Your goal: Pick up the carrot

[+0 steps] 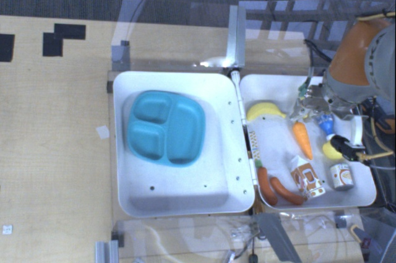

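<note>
The orange carrot [302, 139] lies in the right bin [272, 85], near its middle, running from upper left to lower right. My gripper [311, 104] hangs just above the carrot's upper end, low over the bin and apart from the carrot. The grey arm with its orange band [352, 57] reaches in from the upper right. Nothing shows in the gripper.
Around the carrot are a yellow fruit [265, 111], a red sausage [281, 189], a small carton [307, 177], a can [341, 176], a yellow piece [334, 150] and a blue piece [326, 125]. The left bin [179, 197] holds a blue divided plate [166, 127].
</note>
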Tool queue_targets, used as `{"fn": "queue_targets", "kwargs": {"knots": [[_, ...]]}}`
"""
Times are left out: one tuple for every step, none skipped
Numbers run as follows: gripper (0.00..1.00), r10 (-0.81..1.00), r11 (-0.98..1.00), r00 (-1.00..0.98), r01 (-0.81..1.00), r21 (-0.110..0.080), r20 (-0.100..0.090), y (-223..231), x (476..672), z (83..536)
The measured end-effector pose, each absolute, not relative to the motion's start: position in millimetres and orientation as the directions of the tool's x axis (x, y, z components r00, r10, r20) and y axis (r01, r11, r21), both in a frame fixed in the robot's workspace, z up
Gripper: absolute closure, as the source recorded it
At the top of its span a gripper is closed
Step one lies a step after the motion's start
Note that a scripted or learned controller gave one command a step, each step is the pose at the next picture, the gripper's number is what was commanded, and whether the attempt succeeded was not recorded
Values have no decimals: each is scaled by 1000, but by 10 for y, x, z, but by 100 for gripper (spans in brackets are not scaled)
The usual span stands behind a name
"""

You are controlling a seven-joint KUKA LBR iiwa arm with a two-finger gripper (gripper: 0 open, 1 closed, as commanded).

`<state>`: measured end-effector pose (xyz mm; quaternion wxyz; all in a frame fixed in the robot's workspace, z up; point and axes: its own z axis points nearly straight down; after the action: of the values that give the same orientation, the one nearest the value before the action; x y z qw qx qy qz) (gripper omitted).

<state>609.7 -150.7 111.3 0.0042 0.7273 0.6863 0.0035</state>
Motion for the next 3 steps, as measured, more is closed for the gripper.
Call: {"fn": "queue_targets", "kwargs": {"knots": [[100, 989, -148, 148, 989, 6, 1, -776, 6238, 2040], [0, 989, -148, 148, 989, 6, 1, -778, 6236, 2037], [0, 946, -325, 325, 946, 4, 0, -1422, 5666, 1677]]}}
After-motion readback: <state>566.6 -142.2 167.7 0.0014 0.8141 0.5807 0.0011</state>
